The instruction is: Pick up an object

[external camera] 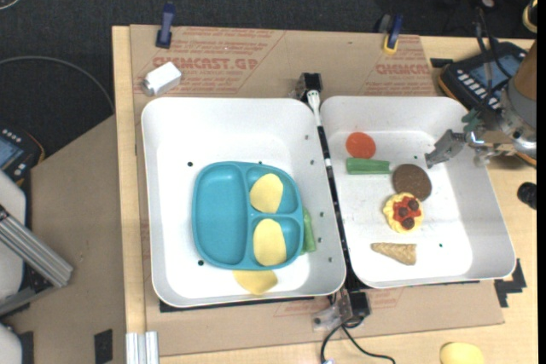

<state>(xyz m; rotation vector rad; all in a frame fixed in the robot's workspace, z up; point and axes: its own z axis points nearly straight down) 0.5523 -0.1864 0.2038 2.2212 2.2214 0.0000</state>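
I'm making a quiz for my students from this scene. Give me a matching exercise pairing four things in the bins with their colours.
Things:
1. divided tray in the left bin
2. round disc in the right bin
3. flat bar in the right bin
4. ball-like piece at the top of the right bin

Colours:
A. green
B. red-orange
C. turquoise
D. brown

Pairs: 1-C, 2-D, 3-A, 4-B

Cardboard-topped bench (256,55) with two white bins (171,183) side by side.

Red tomato slice (360,144), green stick (368,168), brown patty (412,180), right bin (478,209)
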